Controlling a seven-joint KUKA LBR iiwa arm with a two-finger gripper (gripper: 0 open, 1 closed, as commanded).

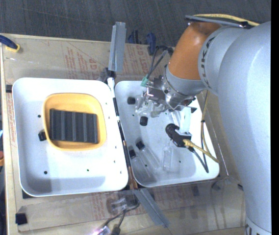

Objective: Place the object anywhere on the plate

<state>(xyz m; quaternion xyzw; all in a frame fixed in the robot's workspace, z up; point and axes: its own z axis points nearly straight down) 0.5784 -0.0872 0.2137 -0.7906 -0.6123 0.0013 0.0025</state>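
Where my gripper (150, 104) hangs: over the upper part of the right-hand bin (198, 173), close above its floor, with my arm (237, 82) coming in from the right edge of the frame.
My grip: spread or pressed together, I cannot tell; the parts crowd together there when seen from above.
Right-hand bin, contents: three small black pieces. One lies near the upper left corner (131, 100), one just below and left of my gripper (143, 121), and one lower down near the left wall (139, 144).
Right-hand bin, lower middle: two clear pieces (151, 158) lie near each other on the floor, too faint to make out further.
Left-hand bin (26, 180): a yellow plate (56, 102) lies flat in its upper middle.
On the plate: a dark ribbed slab (74, 126) covers most of the middle, with yellow rim showing around it.
Beside the plate: a black bit (42, 136) sits on the bin floor at the plate's left edge; touching or just apart, I cannot tell.
Task's thing: I cannot tell which piece is meant. The slab is on the plate, and the small pieces lie off it on the bin floors.
Bench (56, 58): a brown board under both bins, which stand side by side at mid-frame.
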